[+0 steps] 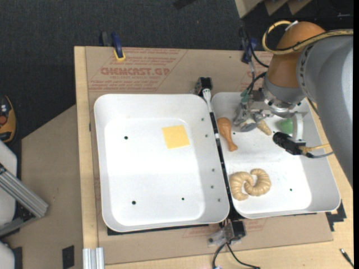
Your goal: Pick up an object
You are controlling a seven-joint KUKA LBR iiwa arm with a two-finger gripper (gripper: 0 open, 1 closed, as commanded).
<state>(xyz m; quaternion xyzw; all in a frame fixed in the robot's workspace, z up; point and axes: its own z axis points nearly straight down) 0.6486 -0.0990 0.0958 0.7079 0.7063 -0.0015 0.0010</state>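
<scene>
Two bins. Left bin (112, 167): one yellow square (175, 137). Right bin (314, 198): one drumstick (226, 133), one pretzel (250, 183), one green piece (286, 125). Gripper (251, 120) upper right, finger state can't tell.

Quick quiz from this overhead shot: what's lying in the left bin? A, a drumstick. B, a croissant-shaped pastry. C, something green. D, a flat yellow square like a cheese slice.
D: the flat yellow square lies alone on the floor of the left bin, while the pastry and drumstick lie in the right bin.
</scene>
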